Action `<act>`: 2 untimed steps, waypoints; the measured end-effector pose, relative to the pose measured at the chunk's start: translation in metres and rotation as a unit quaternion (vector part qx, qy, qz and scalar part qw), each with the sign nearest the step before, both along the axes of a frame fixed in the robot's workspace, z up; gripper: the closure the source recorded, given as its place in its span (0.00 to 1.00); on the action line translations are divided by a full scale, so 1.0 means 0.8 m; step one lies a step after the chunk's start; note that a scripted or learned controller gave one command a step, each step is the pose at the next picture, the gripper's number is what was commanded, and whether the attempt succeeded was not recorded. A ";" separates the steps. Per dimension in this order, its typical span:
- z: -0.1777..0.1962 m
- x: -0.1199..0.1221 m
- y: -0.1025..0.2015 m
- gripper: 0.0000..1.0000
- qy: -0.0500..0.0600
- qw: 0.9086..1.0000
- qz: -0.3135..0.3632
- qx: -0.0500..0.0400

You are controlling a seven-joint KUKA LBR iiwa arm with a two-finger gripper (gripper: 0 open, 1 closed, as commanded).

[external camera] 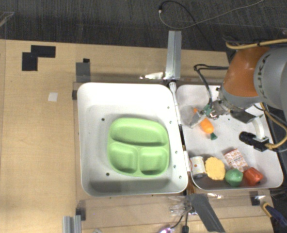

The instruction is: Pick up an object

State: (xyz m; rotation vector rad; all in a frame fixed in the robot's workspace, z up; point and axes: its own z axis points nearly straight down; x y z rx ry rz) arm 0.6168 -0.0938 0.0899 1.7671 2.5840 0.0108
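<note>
A wooden bench [32, 154] seen from above carries two shallow white bins side by side.

Nearest the camera, along the near edge of the right bin [274, 178], sits a row of small things. From left to right they are a small white can [197, 165] in the near left corner, a round yellow piece [215, 168] just beside it, a green ball-like piece [234, 176], and a red-orange piece [252, 175] near the near right corner. A small red and white packet [233, 158] lies just behind the yellow and green pieces.

The left bin [90, 130] holds a light green tray [137, 147] with three compartments, one long one on the far side and two smaller ones on the near side. The tray lies near the bin's middle, toward its right wall.

Farther back in the right bin, toward its left wall, an orange object [207, 125] lies on the bin floor, with a small dark green bit [213, 136] just on its near side. The gripper [211, 109] hangs just behind the orange object, close to touching it. Whether its fingers are spread or closed cannot be told, and nothing is seen held.

The grey arm [279, 76], with its orange band [241, 74], reaches in over the far right corner of the right bin. A black cable [192, 16] loops across the dark floor beyond the far edge of the bench.
</note>
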 end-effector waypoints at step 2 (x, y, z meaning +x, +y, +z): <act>0.031 0.006 0.004 1.00 -0.007 1.000 0.002 0.001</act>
